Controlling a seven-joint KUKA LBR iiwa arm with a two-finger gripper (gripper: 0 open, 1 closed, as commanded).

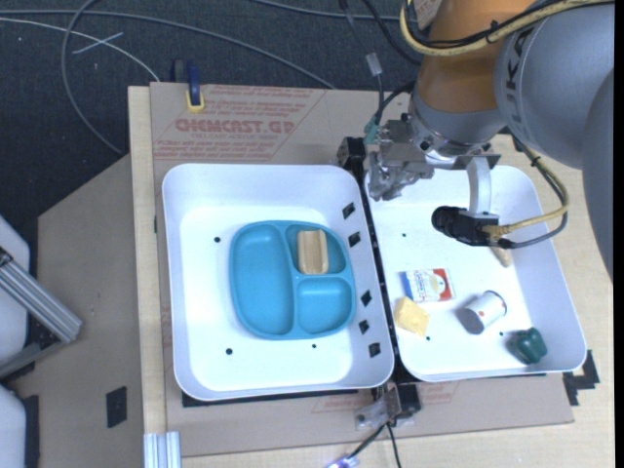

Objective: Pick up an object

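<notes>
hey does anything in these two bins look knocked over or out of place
Only a small thing: the white cup in the right bin lies on its side, its opening facing lower left. The blue tray sits flat in the left bin, a tan block in one compartment. Nothing looks spilled.

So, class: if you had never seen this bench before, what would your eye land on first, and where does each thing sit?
First, the big grey arm with its orange band, reaching in from the upper right, its gripper above the top of the divide between the bins. Next, the blue divided plate in the middle of the left bin, a tan block lying in its upper right compartment. Small items are scattered in the right bin.
</notes>
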